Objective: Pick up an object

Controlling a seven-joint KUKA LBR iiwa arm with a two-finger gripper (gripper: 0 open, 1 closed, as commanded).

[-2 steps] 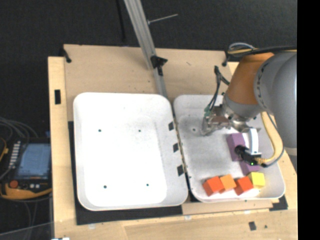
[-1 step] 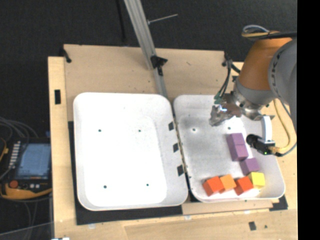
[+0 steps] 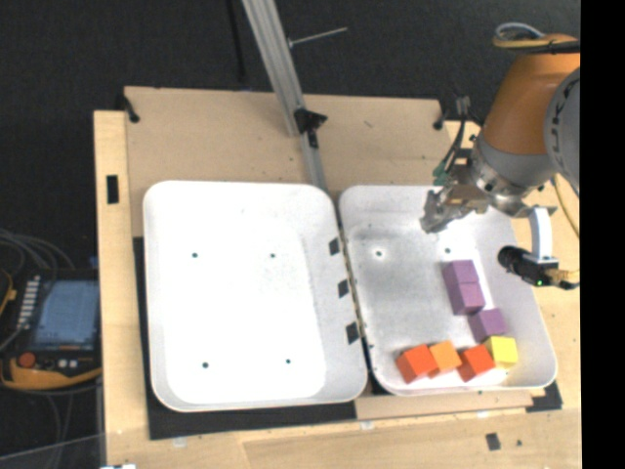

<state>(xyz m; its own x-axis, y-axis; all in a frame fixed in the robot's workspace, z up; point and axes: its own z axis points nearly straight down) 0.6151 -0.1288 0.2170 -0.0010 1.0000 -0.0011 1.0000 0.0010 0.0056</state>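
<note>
My gripper point(image 3: 436, 215) hangs over the upper middle of the right bin point(image 3: 391, 291), above and to the left of a long purple block point(image 3: 462, 285). Nothing shows between its fingers. A smaller purple block point(image 3: 488, 322) lies below the long one. Along the bin's near edge sit an orange-red block point(image 3: 418, 362), a lighter orange block point(image 3: 446, 356), a red block point(image 3: 478, 362) and a yellow block point(image 3: 504, 349).
The left bin point(image 3: 239, 291) lies beside the right one. A slanted metal post point(image 3: 278, 66) rises behind the bins. A handheld pendant point(image 3: 54, 325) rests off the bench at the left.
</note>
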